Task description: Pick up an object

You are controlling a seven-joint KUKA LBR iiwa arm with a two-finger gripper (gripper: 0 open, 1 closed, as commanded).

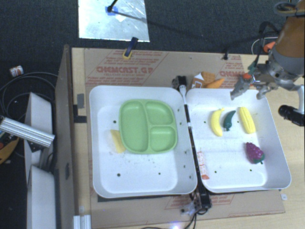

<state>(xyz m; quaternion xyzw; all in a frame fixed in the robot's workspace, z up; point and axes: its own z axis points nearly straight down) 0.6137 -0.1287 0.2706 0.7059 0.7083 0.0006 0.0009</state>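
Nothing had been picked up at this moment, as far as the view showed. The gripper (249,87) hung above the far edge of the right bin (274,168), its two fingers spread apart with nothing between them.

All the likely targets lay on the floor of that bin. A banana (217,122) sat toward the middle of the bin's far half, with a small dark green vegetable (229,120) just beside it on the arm's side, and an ear of corn (246,119) beyond that again, nearest below the gripper. A bunch of purple grapes (254,152) lay nearer the camera than the corn, well apart from the banana.

The left bin (102,175), beside the right bin, held a green divided plate (147,127) with a yellow piece (117,141) partly tucked under its outer edge.

By my judgement the task was at its start: the approach was underway at most, and the whole of the work remained, namely descending onto one object, closing on it and lifting it free. The corn seemed the closest candidate, though which object was intended could not be told.
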